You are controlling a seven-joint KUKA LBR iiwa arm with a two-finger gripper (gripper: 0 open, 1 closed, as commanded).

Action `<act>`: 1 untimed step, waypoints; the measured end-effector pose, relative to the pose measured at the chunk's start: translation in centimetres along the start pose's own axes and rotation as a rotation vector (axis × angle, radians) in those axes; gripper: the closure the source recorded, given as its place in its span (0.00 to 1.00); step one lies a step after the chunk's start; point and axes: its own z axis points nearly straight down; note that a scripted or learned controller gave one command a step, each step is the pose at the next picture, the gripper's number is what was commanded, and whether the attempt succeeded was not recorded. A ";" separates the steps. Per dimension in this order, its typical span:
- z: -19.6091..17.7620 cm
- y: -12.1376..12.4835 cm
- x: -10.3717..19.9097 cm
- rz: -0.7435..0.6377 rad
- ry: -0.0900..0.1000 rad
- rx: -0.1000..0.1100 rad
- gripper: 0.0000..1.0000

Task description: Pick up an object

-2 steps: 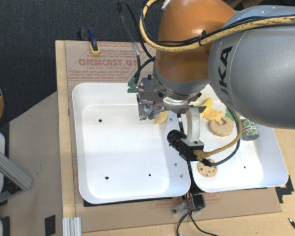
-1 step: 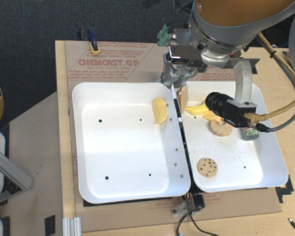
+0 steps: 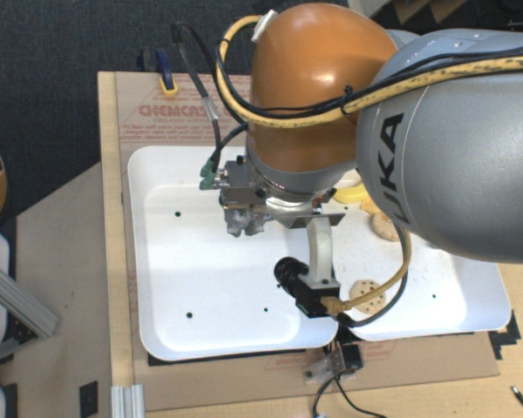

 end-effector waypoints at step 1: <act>-13.6 0.2 -2.4 0.006 0.011 -0.030 1.00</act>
